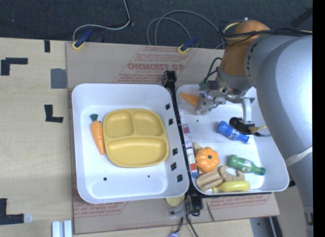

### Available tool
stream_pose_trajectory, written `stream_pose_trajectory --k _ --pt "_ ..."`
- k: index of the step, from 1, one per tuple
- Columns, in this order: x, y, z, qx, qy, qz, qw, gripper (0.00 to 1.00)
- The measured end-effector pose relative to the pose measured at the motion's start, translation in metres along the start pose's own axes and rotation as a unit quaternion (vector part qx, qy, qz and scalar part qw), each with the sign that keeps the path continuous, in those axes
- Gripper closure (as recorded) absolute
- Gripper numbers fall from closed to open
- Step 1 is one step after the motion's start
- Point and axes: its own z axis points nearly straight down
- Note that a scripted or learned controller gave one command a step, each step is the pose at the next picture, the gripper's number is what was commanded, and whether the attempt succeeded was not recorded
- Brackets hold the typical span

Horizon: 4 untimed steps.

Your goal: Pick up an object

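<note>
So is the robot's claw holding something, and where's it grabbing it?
Cannot tell. The gripper sits beside the orange wedge in the right bin, but nothing shows between its fingers.

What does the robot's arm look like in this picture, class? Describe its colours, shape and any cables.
The arm is thick, rounded and smooth grey, with an orange band above the wrist. Thin dark cables loop around that band. The gripper is small, metallic grey.
</note>
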Motion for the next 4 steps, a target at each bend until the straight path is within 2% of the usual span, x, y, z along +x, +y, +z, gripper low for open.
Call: stream_pose_trajectory --k 1,4 --pt "0.0005 0.0009 -0.0005 -0.002 0.0 0.0 1.0 0.0" --pt "0.0023 0.0018 0.0083 -0.002 0.003 -0.001 1.0 0.0"
